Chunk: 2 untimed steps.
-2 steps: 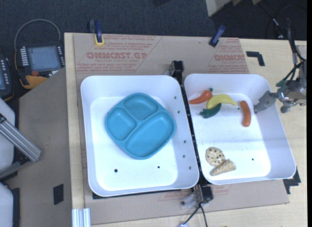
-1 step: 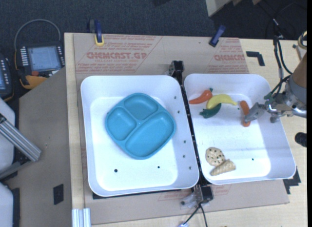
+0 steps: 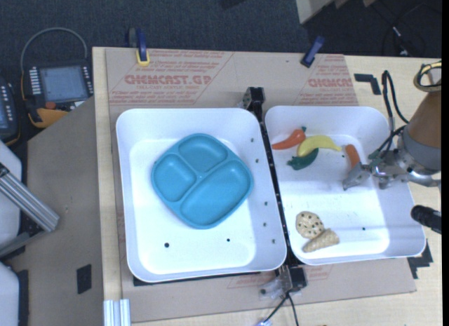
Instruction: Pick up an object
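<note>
Just beside the small orange plastic sausage-shaped toy (image 3: 351,155) in the right white bin (image 3: 365,247), the grey 2-finger pincer (image 3: 365,175) stood spread and empty; the toy looked light, stiff, slippery, best pinched across its middle.

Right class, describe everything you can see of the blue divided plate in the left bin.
The blue divided plate is a light blue, rounded-square dish that looks like smooth plastic. Raised ridges split it into three compartments: two smaller ones toward the far side and one larger one nearer the camera, all without contents. It lies flat, right side up, turned at an angle to the bin's edges. It rests on the floor of the left white bin, roughly central, apart from the walls. Nothing else touches it.
</note>
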Available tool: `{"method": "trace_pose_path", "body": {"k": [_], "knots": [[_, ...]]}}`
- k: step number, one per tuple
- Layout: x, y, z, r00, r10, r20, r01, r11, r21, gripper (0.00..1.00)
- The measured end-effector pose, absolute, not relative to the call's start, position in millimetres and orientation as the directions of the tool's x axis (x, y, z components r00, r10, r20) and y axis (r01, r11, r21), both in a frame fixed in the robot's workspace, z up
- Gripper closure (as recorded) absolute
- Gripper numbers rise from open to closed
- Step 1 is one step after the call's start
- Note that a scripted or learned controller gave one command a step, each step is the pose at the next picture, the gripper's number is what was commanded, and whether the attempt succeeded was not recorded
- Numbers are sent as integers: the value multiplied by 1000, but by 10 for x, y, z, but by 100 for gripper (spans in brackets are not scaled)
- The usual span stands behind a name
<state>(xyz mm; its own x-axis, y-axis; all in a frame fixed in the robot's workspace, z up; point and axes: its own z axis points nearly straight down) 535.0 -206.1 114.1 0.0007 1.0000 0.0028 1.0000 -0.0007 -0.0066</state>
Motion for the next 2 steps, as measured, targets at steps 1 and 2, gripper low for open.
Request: {"method": "trace_pose_path", "body": {"k": [1,2], "knots": [[5341,-2053,825,0,1000,3,1000,0,-5,0],[5353,-2059,945,0,1000,0,1000,0,0,100]]}}
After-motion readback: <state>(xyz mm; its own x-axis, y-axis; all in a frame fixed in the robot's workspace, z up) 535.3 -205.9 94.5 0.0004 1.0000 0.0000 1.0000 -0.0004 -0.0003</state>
